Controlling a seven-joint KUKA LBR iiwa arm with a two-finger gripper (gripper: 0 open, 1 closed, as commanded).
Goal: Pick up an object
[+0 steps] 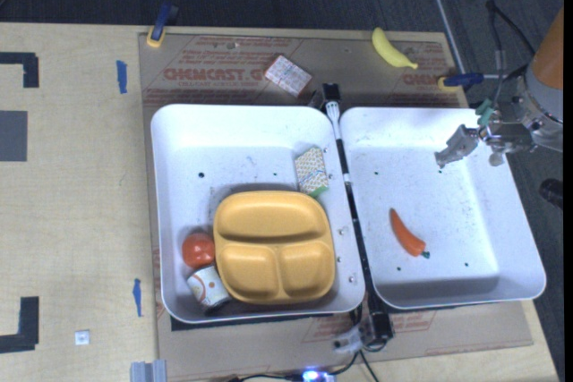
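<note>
Our gripper (467, 145) hovers at two o'clock over the right bin (501, 282); whether it is open we cannot tell. The carrot (408, 234), lying alone toward six, seems likeliest.

Grey arm entering from the right, wrist low (orange band above), pincer (467, 147) pointing left

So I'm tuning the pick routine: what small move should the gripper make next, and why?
Probably shift the gripper toward the orange chili pepper before descending. The gripper sits near the right bin's far right corner, while the pepper lies alone nearer the bin's middle, the only object in that bin.
</note>
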